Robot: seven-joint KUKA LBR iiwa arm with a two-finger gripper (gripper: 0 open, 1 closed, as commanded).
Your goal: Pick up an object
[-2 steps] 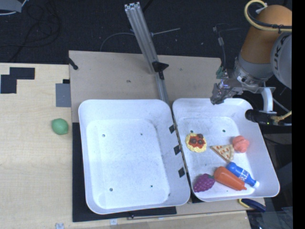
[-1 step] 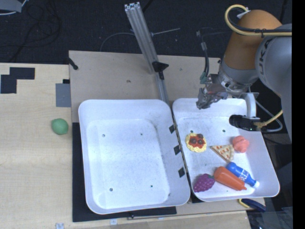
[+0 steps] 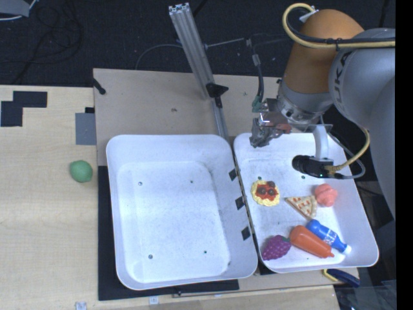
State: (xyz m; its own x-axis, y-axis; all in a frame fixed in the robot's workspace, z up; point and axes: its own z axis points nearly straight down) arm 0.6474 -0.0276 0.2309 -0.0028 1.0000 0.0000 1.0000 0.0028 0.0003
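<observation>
Looking down from the fixed camera, we see the gripper poised over the far end of the right bin, with nothing visibly between its jaws; their spread we cannot tell. Nearest below lies the round toy pizza, toward the bin's near side.

- Grey arm, bulky and rounded, with a broad orange band.
- Yellow cable loops over the top.
- Small dark metal gripper.
</observation>
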